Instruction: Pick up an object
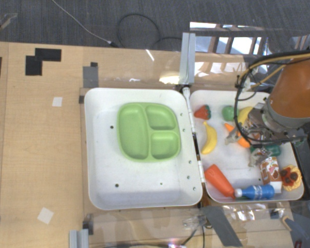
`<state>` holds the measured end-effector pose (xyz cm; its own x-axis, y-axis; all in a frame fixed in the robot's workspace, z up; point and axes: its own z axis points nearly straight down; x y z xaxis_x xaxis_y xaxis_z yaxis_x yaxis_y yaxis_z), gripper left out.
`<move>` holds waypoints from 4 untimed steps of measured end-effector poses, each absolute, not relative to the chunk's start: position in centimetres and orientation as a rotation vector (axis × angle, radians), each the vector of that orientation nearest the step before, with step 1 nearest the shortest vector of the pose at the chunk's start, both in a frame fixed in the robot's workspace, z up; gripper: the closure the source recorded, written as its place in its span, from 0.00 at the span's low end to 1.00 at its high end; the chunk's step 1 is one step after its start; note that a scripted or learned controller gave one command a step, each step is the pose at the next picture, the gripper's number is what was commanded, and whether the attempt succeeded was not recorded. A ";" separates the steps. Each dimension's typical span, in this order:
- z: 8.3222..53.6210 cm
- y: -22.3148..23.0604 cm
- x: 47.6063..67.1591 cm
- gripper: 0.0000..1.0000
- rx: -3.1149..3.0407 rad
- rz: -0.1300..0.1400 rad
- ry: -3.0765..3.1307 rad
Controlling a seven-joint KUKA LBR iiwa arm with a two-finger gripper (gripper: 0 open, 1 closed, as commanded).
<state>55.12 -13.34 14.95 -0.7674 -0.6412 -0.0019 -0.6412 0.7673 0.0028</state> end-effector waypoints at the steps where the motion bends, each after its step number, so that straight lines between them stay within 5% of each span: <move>1: 9.0 -11.7 55.8 0.00 -1.069 -0.009 2.939; 2: 9.0 -9.8 63.5 0.00 -1.018 -0.012 2.956; 3: 8.9 -16.1 59.8 0.00 -0.949 -0.010 2.984; 4: 10.3 -15.7 60.3 1.00 -0.954 -0.015 2.969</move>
